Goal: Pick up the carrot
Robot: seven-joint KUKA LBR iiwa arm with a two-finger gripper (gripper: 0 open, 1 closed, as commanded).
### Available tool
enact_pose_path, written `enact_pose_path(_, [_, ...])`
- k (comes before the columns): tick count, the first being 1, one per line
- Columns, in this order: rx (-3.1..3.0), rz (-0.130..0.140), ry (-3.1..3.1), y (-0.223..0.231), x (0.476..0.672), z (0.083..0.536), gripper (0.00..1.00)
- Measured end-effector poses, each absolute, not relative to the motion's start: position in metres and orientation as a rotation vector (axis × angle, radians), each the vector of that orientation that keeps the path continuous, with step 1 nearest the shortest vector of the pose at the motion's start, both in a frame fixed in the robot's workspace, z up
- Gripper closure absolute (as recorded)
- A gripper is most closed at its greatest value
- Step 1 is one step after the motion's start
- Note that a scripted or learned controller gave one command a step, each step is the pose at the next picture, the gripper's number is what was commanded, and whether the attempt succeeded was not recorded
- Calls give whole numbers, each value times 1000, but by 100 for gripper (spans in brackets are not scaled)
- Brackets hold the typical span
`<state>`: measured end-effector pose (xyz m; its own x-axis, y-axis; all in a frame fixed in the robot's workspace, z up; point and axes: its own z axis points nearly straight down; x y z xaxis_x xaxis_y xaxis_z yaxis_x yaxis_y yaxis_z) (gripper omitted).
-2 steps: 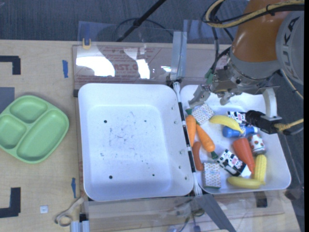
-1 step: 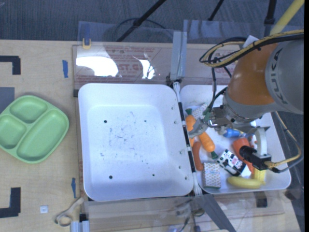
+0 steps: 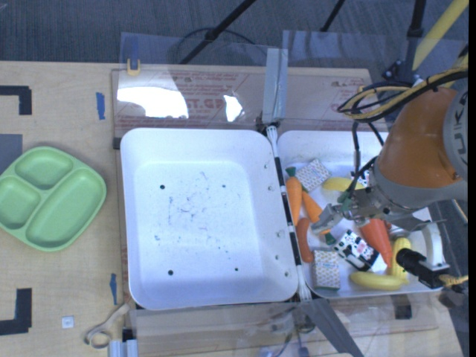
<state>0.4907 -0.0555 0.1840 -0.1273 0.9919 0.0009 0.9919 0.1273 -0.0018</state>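
Several carrots lie in the right bin (image 3: 416, 292). One orange carrot (image 3: 294, 196) lies along the bin's left wall, with a second carrot (image 3: 312, 207) slanting beside it and a redder one (image 3: 303, 242) just below them. A fourth carrot (image 3: 376, 237) lies under the arm's wrist. My gripper (image 3: 332, 222) hangs low over the middle of the bin, right of the left-hand carrots and left of the fourth. I see no carrot gripped in it.
The right bin also holds two checkered packets (image 3: 313, 174) (image 3: 326, 268), a banana (image 3: 378, 279), a yellow piece (image 3: 339, 184) and a black-and-white item (image 3: 354, 249). The left bin (image 3: 134, 147) adjoins it. A green divided plate (image 3: 49, 196) sits far left.
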Motion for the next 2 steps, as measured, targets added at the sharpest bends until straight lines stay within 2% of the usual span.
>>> enact_pose_path(1, [-2073,-1,-2362,-60,512,184,0])
enact_pose_path(2, [-2073,-1,-2362,-60,512,184,0])
